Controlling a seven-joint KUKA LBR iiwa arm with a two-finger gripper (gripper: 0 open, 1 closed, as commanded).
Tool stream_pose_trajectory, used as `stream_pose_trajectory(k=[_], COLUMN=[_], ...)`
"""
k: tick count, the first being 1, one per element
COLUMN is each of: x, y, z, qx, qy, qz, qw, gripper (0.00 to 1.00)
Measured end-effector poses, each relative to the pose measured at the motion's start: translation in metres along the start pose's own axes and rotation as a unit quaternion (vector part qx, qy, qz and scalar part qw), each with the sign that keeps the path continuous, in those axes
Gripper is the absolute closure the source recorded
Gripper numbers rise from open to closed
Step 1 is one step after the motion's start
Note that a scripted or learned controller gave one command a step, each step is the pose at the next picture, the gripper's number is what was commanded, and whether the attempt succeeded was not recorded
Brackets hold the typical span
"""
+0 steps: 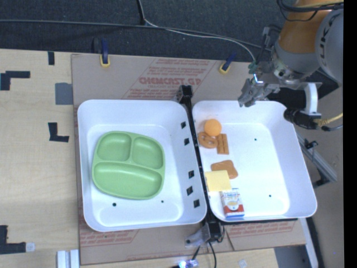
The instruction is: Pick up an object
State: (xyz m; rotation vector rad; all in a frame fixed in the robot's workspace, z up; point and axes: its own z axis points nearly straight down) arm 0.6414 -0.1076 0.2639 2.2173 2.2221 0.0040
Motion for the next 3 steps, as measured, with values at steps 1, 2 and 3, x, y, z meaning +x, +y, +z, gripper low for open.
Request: stream_pose_trajectory(k=[1,2,3], x=[0.054,0.115,0.164], y=[-0.001,0.004,0.01], z=[0.0,0.018,0.038], qx=[0.002,0.003,0.004], qy=[0.0,0.0,0.0], qz=[-0.002,-0.002,-0.002], qw=[1.0,1.0,1.0], gripper=[1.0,1.0,1.0])
